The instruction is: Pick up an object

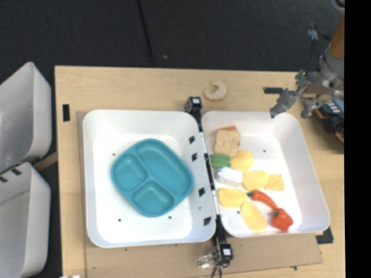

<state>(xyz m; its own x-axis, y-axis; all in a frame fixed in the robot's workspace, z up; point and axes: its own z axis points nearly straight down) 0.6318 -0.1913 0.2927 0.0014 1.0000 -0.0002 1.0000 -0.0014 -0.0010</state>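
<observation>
Hovering at the far right corner of the right bin (301, 155), the gripper (284, 104) has nothing between its fingers; how wide they stand cannot be told from the camera view. Below and to its left lies the pile of play food, the likely pick: a bread slice (227, 140) nearest, yellow pieces (242, 160) beyond, a red pepper (272, 208) farthest. Left again, the other bin carries a teal divided plate (152, 177), probably for receiving items.
</observation>
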